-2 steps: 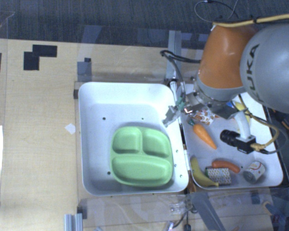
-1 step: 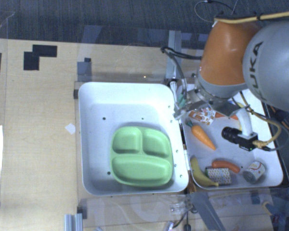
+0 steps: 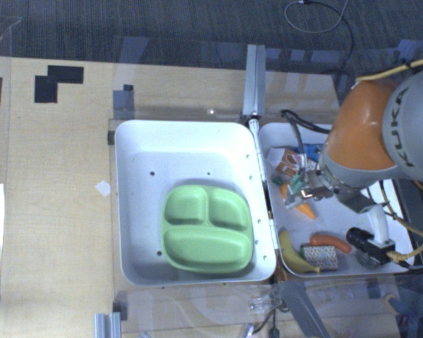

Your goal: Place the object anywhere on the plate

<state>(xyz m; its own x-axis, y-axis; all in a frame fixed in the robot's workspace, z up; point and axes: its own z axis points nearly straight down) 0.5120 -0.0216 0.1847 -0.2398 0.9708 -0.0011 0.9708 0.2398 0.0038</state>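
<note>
Green plastic plate (image 3: 208, 227) w/ three compartments is sitting in the left white bin (image 3: 137, 153), lower centre of frame, nothing on it yet. Right white bin (image 3: 273, 143) is holding the loose items: yellow banana (image 3: 293, 253) at its lower left corner, a grey block-shaped thing (image 3: 320, 256) just beside it, a long red-orange piece (image 3: 330, 241) touching that block's top edge, a black-and-white cylindrical object (image 3: 370, 239) further right, and a small printed packet (image 3: 290, 162) near the upper left

Grey arm w/ orange band (image 3: 359, 129) is reaching in from frame right, w/ the tool (image 3: 304, 192) hanging low over the middle of the right bin. A small orange carrot-like piece (image 3: 305, 210) is lying right at the tool's tip, poss. the object being targeted, but can't tell if it's between the fingers or just under them. Tool state: can't tell, too small and cluttered w/ cables

Handling judgement: that orange piece is looking like a light toy item, prob. hard smooth plastic, so stiff, not fragile, but slippery and tapered. Best to be pinching across its thicker middle, square to its long axis, not at the pointed end where it would be squirting out. Little weight, so a modest squeeze should be enough. Risk: neighbours are near, so fingers could be nudging the packet while closing
</note>
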